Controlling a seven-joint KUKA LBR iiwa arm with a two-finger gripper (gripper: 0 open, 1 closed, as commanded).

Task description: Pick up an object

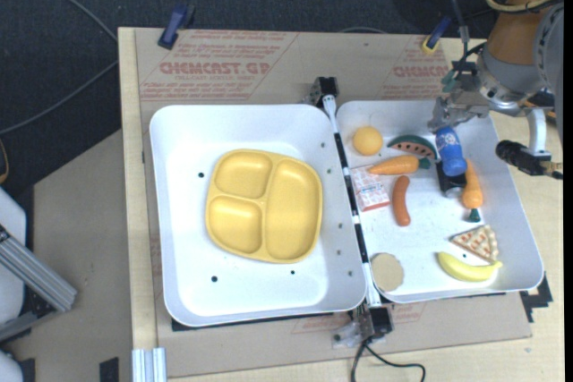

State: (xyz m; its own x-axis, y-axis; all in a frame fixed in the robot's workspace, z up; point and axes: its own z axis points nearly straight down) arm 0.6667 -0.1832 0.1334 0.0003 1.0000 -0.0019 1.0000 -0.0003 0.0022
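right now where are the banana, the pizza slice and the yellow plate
banana (pixel 466 267), camera view, middle of its curved body
pizza slice (pixel 476 241), camera view, centre of the triangle
yellow plate (pixel 264 204), camera view, ridge where its three compartments meet

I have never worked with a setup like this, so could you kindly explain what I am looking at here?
This is one camera looking down at a slant on a bench with two shallow white bins. The grey robot arm with an orange band reaches in from the right; its gripper hangs over the right bin. The left bin holds a yellow divided plastic plate. The right bin holds toy food: a carrot, sausage, banana, pizza slice and blue bottle. I cannot see anything gripped.
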